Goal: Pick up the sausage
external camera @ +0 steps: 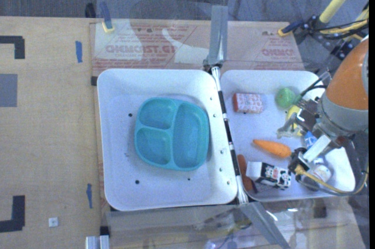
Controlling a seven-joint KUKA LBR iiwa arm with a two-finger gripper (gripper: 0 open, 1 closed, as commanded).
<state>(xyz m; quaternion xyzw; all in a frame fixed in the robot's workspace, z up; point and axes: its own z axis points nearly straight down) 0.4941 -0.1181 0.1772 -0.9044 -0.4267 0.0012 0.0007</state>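
Note:
The sausage [242, 164] is a thin reddish-brown piece lying along the left wall of the right bin [266, 79], near its front corner. A black-and-white box [270, 174] covers part of it. My gripper [295, 125] hangs over the right half of that bin, just past the right end of an orange carrot [272, 148]. It is well to the right of the sausage and not touching it. The arm's orange band [351, 81] shows above the wrist.
The right bin also holds a red-and-white packet [249, 102] and a green round object [286, 96] near the back. A teal divided plate [173, 133] lies in the left bin [117, 125]. Cables and a yellow bar run at the back right.

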